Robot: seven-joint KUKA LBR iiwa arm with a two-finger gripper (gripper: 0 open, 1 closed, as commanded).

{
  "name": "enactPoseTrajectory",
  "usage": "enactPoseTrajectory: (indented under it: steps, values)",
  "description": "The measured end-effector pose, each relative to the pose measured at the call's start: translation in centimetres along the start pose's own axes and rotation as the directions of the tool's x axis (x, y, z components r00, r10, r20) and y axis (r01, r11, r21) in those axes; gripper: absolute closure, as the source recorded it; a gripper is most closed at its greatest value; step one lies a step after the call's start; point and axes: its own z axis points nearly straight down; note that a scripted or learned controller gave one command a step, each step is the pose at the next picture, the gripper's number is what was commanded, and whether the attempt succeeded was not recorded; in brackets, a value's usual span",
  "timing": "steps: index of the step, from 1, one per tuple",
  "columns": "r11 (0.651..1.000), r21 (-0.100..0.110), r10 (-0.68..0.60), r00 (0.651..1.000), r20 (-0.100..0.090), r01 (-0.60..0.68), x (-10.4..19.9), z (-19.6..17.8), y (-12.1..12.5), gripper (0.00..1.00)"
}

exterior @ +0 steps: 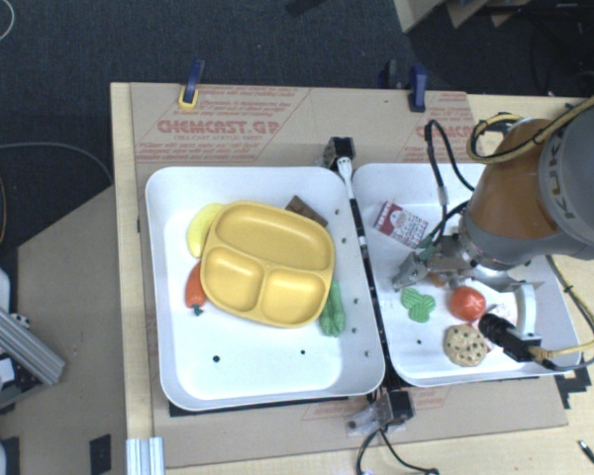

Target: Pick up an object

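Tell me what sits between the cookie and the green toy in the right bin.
In the camera view, bare white bin floor separates the cookie from the green toy; the tomato lies just above that gap.

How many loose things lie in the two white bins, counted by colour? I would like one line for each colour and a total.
Yellow: 2, the divided tray and a piece under it
Green: 2, one in the left bin, one in the right
Red or orange: 2, the piece by the tray and the ball
Red and white: 1, the packet
Tan: 1, the cookie
Brown: 1, the piece behind the tray
Total: 9
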Motion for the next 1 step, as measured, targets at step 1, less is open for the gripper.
enactPoseTrajectory:
  steps: [1]
  values:
    - [1.000,-0.004,-0.001,1.000,0.000,0.001,0.06,1.09,-0.04,0.00]
